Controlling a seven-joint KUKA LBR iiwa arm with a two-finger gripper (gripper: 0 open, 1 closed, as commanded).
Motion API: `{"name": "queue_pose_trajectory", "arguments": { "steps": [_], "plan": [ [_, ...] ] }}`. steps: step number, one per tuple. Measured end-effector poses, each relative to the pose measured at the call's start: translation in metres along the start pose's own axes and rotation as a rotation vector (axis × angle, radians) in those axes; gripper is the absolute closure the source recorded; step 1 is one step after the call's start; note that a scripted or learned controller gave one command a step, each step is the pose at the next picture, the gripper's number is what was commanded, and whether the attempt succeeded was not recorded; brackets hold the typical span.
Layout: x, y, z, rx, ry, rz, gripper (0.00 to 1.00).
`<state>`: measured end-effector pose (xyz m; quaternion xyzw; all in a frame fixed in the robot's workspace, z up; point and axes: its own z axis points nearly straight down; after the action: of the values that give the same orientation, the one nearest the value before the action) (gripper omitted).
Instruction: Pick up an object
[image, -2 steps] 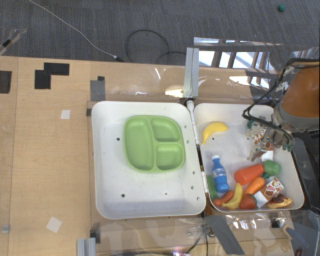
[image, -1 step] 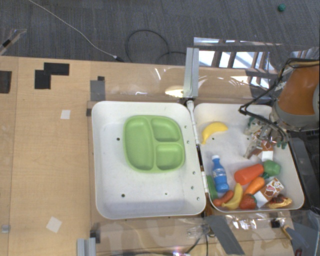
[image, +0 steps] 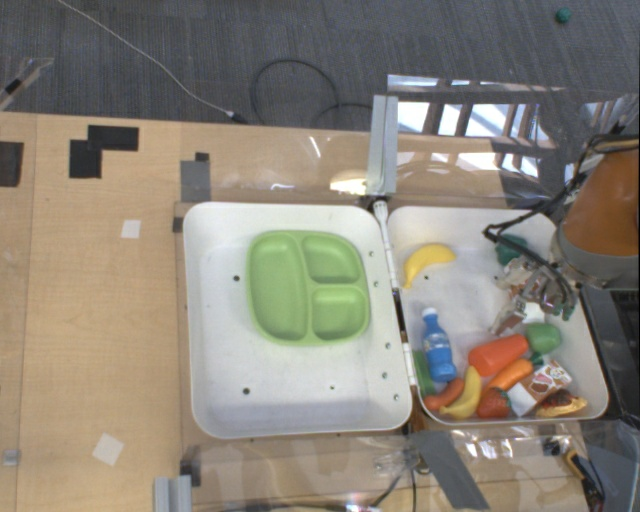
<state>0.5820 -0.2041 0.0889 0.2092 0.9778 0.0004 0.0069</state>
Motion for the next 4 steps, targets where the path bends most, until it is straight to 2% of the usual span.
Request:
{"name": "queue_pose_trajectory", "arguments": {
  "steps": [1, 2, 3, 4],
  "plan": [
    [0.032, -0.014, -0.001, -0.001, -0.003, 0.048, 0.00],
    [0.095, 0.029, -0.003, -0.001, 0.005, -0.047, 0.00],
    [0.078, 0.002, -0.002, -0.003, -0.001, -0.106, 0.00],
    [0.074, 0.005, -0.016, -0.005, -0.015, -0.113, 1.00]
  ]
}}
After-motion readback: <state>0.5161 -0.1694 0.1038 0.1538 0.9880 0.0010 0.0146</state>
